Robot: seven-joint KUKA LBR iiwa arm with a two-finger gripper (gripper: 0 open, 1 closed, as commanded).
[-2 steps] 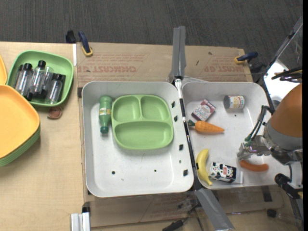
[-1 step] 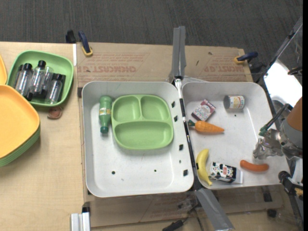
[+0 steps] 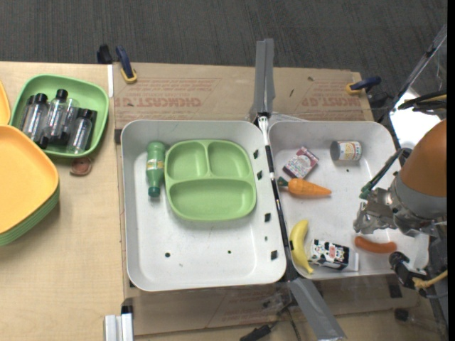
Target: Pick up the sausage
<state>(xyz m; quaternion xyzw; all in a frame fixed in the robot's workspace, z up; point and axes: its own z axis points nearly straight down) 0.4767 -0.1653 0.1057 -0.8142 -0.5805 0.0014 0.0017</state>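
You have the sausage [image 3: 375, 245] lying flat on the floor of the right bin [image 3: 321, 128], near that bin's front right corner, long axis roughly side to side. The gripper [image 3: 372, 221] sits just behind the sausage, low over the bin floor; from this angle you cannot tell how it is set, and nothing shows in its grasp. The sausage lies bare on the white floor, apart from its neighbours. Working outward from the sausage: a small black-and-white carton [image 3: 331, 254] lies just to its left, and a banana [image 3: 300, 246] lies beyond that, against the bin's left wall. Behind and left of the sausage you see a carrot [image 3: 308, 188], pointed end toward the right, and farther back a pink-and-white packet [image 3: 301, 163]. A small can [image 3: 346, 150] lies on its side near the back wall, well behind the sausage. Far left of the sausage, in the left bin [image 3: 206, 272], a green divided plate [image 3: 210, 179] rests with a green bottle [image 3: 155, 168] lying just beside its left edge. Off the bins, farther left still, a green tray [image 3: 92, 98] holds several small bottles [image 3: 57, 121], next to a stack of yellow plates [image 3: 27, 190].
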